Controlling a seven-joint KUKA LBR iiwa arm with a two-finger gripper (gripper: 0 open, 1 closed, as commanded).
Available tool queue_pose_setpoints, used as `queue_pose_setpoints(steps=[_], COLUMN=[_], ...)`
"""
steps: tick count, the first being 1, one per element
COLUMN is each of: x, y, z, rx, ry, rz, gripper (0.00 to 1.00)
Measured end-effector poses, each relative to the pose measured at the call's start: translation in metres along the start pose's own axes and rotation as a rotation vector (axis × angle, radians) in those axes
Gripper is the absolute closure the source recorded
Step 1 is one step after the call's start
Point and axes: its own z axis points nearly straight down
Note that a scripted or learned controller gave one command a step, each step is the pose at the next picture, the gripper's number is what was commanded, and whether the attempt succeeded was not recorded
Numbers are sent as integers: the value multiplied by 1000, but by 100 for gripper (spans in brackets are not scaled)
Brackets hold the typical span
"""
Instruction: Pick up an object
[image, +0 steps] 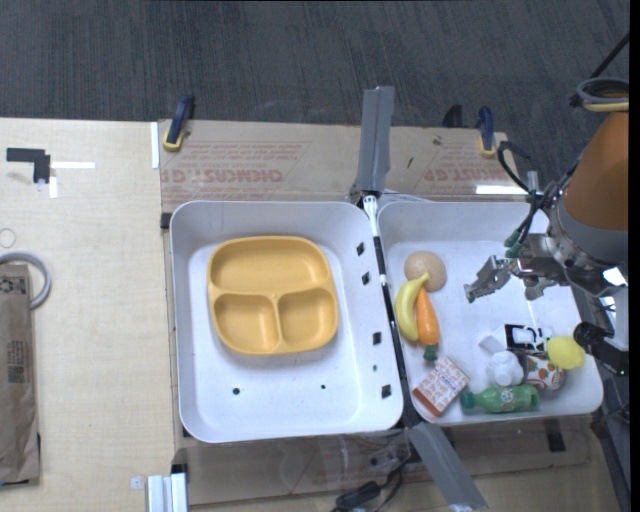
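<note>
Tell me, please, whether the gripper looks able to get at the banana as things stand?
Probably yes: the gripper hangs in the same bin as the banana, with bare floor between them, though the carrot lies against its right side.

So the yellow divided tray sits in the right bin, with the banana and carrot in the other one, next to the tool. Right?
Not quite. The camera view shows the yellow divided tray in the left bin, not the right. The banana and carrot do lie in the other bin, the right bin, where the tool hangs.
</note>
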Motion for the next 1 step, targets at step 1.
queue_pose_setpoints(steps=[1], x=[48], y=[-12], z=[44], rx=[-1], ry=[0], rz=[-17], gripper=[0])
